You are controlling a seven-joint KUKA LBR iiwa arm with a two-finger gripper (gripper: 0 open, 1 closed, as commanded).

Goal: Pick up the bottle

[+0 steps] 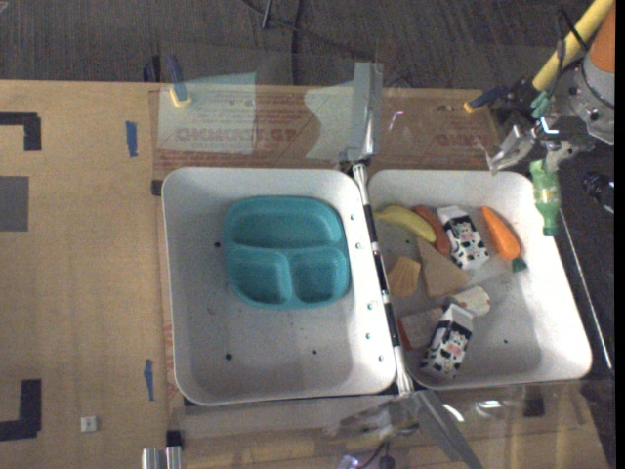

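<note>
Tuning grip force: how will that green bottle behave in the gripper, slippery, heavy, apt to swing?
The green bottle looks slim and see-through, so probably light plastic that may flex under a hard squeeze. It hangs upright below the gripper, apparently held near its top, so it may swing. Its round, smooth-looking body could slip, and would likely roll if dropped.

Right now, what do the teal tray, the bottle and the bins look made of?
Teal tray: looks like moulded plastic, matte, with soft-edged compartments and one even colour. Bottle: pale green, seemingly translucent plastic, hanging under the gripper at the right bin's far corner; too small to be sure. Bins, left bin included: white, smooth, likely plastic, with rounded rims and a slight sheen.
</note>
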